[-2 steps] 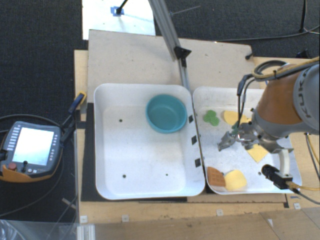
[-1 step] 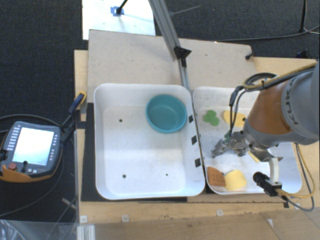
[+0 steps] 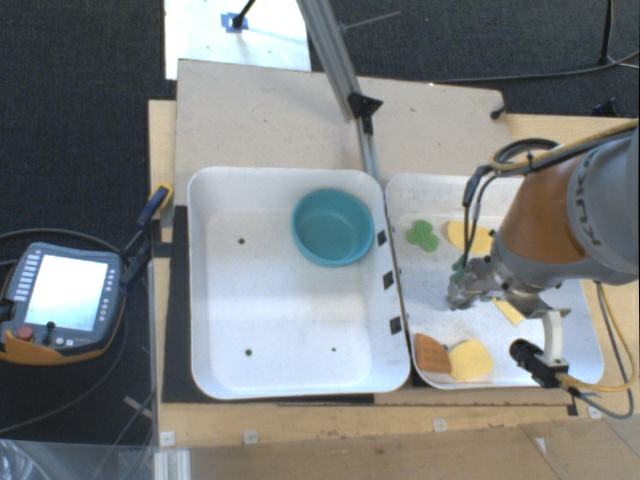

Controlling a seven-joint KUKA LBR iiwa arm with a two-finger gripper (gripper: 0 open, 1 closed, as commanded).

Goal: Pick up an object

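We see our gripper [image 3: 462,293] down low in the right bin [image 3: 425,193], but the wrist hides its tips from above, so we cannot tell whether the jaws are apart, together or clamped on anything. We judge it is set low like this because it is working at the bin floor, where the loose pieces lie.

Taking the gripper as our landmark, the candidates for picking ring it closely. Just to its right, partly under the wrist, lies a small yellow wedge [image 3: 510,312], flat and cheese-like. Above it sits a green clover-shaped piece [image 3: 421,235], lobed and matte, and beside that, nearer the arm, a pale yellow rounded piece [image 3: 462,235]. Below the gripper, against the bin's near wall, rest a brown bread-like slab [image 3: 431,353] and a soft-looking yellow lump [image 3: 471,360], touching each other. All look like small toy foods, light and smooth.

Well to the gripper's left, across the divide, a teal bowl [image 3: 332,226] stands upright in the left bin [image 3: 215,298], round, glossy, open side up. Both bins are shallow, white and speckled, with rounded corners, which keeps everything reachable from above.
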